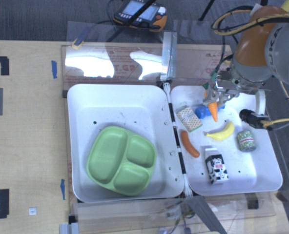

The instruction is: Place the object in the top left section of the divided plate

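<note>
Green plastic forms the divided plate, which lies in the left bin with its three sections bare; the top left section sits toward the bin's near-left area. Right of the central divider, the right bin holds the loose items. An orange carrot stands nearly upright at the bin's upper middle, and the gripper hangs directly over its top end, fingers lowered around it; from this angle I cannot tell whether the fingers are clamped on the carrot or merely beside it. A blue object touches the carrot on its left. A patterned square packet lies just left of that, near the divider. Below it, a red-orange sausage lies at a slant. A yellow banana rests near the bin's centre, a small can just to its right, and a black-and-white milk carton lies toward the front edge. The grey arm with its orange band enters from the upper right.
</note>
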Available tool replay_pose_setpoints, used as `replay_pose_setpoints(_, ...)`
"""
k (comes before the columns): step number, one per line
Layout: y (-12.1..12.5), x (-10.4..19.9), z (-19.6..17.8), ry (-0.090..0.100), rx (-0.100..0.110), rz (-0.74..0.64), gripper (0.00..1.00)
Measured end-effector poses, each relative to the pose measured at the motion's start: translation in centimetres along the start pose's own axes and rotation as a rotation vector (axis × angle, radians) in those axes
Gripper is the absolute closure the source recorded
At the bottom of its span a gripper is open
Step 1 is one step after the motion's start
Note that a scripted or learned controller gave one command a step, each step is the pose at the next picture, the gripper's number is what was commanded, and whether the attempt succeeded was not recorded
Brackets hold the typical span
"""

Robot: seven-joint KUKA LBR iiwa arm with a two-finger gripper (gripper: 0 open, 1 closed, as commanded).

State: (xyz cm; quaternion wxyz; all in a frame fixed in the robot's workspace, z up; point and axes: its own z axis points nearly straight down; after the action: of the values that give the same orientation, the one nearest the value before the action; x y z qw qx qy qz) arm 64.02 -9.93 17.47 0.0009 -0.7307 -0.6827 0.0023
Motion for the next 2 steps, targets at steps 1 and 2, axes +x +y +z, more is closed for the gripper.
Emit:
replay_pose_setpoints(1, 3.2, -8.8, 5.0, -0.001, -0.002, -0.232, 1.0)
replay_pose_setpoints(2, 3.6, -10.4, 6.0, 0.006, 0.0, -0.203, 1.0)
